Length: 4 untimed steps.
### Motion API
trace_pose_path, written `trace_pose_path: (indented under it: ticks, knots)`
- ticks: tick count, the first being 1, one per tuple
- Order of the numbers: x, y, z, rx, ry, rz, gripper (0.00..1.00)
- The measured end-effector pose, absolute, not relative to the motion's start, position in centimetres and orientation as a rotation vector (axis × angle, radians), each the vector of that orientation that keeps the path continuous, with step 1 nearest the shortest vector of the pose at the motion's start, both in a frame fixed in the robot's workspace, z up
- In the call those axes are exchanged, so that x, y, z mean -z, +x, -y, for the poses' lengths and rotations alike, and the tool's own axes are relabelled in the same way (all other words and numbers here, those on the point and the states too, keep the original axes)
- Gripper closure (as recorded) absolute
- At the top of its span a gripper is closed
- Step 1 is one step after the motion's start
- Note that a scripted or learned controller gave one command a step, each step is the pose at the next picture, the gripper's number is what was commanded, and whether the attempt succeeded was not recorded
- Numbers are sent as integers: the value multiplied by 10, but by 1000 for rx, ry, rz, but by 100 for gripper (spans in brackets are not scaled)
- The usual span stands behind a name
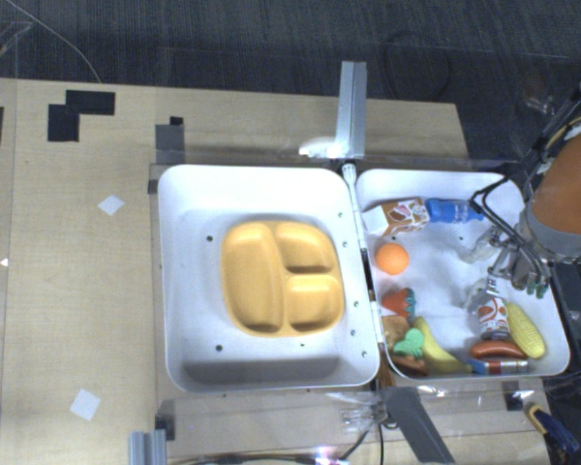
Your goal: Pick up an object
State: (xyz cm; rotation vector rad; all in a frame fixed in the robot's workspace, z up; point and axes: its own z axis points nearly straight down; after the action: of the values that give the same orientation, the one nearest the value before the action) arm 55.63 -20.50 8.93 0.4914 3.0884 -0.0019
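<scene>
Can (491,318) under gripper (491,284), corn (525,327) beside

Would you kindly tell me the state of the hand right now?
Hand: low in the right white bin, over a small red-and-white can; open or shut cannot be told.

A yellow divided tray (277,276) lies in the left white bin (189,260).

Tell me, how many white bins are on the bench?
2. The left bin holds a yellow tray. The right bin, touching it side by side, holds toy food such as an orange and corn.
</scene>
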Motion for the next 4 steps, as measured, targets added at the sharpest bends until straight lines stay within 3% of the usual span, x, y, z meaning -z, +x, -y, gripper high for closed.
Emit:
trace_pose_path:
  ticks: [1,2,3,4]
  knots:
    - [-90,640,155,21,1075,-2996,0]
    - [-89,648,141,59,1337,-2895,0]
    - [-89,618,156,6,725,-3047,0]
    - [-90,567,153,-3,932,-2985,0]
